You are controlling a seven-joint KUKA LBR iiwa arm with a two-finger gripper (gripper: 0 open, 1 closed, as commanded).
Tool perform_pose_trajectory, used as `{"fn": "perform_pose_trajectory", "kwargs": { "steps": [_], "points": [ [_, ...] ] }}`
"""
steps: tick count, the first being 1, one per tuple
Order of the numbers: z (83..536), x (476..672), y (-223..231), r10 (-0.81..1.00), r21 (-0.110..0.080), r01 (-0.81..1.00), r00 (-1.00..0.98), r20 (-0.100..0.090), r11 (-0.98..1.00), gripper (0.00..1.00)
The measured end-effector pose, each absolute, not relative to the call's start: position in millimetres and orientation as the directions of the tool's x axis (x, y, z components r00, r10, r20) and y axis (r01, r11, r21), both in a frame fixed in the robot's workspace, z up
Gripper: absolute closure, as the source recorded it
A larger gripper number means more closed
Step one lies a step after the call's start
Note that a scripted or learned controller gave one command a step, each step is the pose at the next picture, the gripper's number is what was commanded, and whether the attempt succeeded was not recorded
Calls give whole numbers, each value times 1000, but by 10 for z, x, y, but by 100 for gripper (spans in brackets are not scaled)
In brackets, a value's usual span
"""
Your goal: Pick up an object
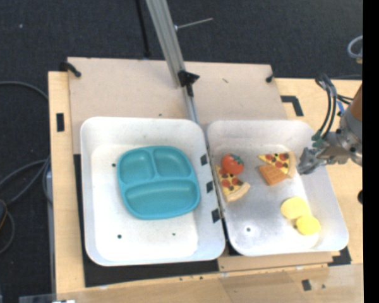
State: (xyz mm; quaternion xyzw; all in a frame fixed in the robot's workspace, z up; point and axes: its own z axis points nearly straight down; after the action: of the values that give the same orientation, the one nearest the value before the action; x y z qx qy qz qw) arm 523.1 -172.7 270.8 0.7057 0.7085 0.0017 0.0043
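The right bin [265,134] holds several toy foods. A pizza slice [275,167] lies near its upper right. A red strawberry [232,165] sits at the left, just above a second pizza slice [233,186]. Two yellow round pieces [300,215] rest at the lower right. My gripper [308,159] reaches in from the right, low over the bin's right side and just right of the upper pizza slice. Nothing shows between its fingers.
The left bin [101,137] carries a teal divided plate [158,182]. A metal pole [170,43] slants down to the gap between the bins. Cables and the arm's wrist [344,137] crowd the right edge.
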Motion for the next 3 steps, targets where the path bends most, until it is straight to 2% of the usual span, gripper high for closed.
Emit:
{"fn": "perform_pose_trajectory", "kwargs": {
  "steps": [1,3],
  "points": [
    [2565,5351,-1217,1000,2,1000,-7,0,7,100],
    [2587,5691,-119,1000,2,1000,-8,1,8,100]
  ]
}}
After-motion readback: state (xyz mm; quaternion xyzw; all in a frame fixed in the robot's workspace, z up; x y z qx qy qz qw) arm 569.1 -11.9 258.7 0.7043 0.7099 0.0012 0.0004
